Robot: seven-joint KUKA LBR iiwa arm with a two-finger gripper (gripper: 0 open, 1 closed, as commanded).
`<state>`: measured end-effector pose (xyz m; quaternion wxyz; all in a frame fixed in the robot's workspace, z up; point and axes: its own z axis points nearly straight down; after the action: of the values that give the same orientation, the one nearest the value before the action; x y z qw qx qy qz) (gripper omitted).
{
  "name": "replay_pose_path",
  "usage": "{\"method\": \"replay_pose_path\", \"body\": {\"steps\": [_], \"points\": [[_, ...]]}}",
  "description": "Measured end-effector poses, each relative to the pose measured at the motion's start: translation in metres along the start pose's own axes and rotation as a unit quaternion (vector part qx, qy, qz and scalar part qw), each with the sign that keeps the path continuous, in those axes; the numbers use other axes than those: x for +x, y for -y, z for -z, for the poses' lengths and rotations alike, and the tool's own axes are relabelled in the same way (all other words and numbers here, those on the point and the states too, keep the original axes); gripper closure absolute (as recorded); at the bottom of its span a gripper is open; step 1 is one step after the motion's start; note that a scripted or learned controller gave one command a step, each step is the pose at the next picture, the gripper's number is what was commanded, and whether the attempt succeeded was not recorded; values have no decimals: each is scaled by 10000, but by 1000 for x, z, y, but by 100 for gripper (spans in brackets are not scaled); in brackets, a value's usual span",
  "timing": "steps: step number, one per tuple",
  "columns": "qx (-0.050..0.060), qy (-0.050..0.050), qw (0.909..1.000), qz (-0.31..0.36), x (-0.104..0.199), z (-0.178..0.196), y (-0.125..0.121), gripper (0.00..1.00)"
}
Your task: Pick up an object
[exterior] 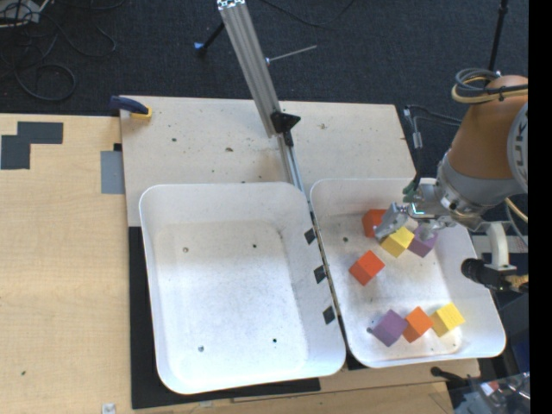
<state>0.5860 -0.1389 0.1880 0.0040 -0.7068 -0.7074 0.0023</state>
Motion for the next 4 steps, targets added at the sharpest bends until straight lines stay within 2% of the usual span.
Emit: {"method": "replay_pose_path", "body": {"steps": [1, 2, 3, 4], "points": [[-28, 6, 10000, -10, -1, 3, -1, 0], [-3, 3, 10000, -8, -2, -42, 4, 0], [-25, 8, 10000, -15, -1, -94, 3, 0], [-22, 7, 10000, -57, -3, -83, 4, 100]]}}
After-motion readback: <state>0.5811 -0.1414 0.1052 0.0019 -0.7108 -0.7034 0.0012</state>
